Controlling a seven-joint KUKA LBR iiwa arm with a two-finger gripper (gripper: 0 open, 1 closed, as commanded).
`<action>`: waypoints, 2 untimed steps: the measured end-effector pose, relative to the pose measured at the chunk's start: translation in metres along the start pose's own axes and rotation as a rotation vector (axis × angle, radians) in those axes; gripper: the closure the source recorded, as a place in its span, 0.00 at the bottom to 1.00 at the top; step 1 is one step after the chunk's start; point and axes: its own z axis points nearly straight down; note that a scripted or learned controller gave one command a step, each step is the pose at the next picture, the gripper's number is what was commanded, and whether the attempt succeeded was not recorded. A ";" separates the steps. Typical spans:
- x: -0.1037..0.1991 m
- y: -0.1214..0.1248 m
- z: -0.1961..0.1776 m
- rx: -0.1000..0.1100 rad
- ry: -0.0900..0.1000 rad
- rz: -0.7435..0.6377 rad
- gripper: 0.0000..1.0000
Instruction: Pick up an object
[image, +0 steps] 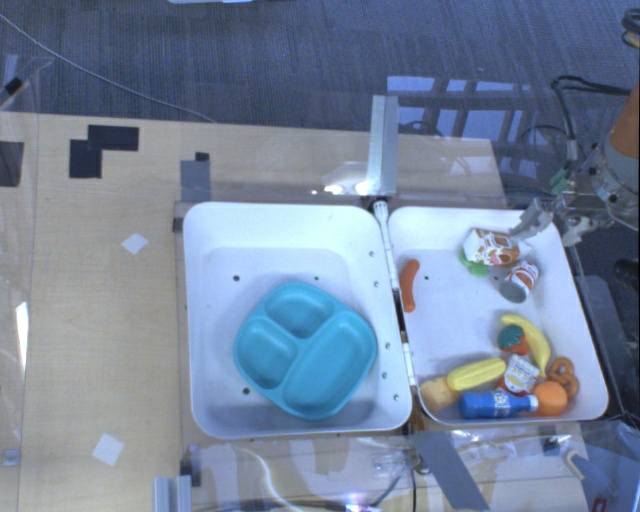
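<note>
While the arm reaches in past the right bin (590, 330), its pincer (548, 215) hangs over that bin's far right corner, fingers spread apart with nothing between them. Just beside it, a little nearer the bin's middle, lies an orange-and-white printed pouch (490, 247) with a small grey cup (520, 280) touching its near side; either looks like the likeliest thing to be picked. A thin red sausage (409, 284) lies alone by the bin's left wall. Heaped in the bin's near right corner are a banana (532, 338), a yellow corn cob (476, 374), a blue bottle (492, 404) and an orange (552, 398). Left of the right bin, the other bin holds a blue divided plate (305, 348).

I would judge the risk to be the wall: so close to the corner, one finger could land on the rim instead of inside. The pouch and cup touching could also make the pincer nudge one away or close on both badly.
</note>
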 end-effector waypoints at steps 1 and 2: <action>0.001 0.002 -0.012 -0.005 -0.001 -0.006 1.00; 0.001 0.002 -0.012 -0.005 -0.001 -0.007 0.00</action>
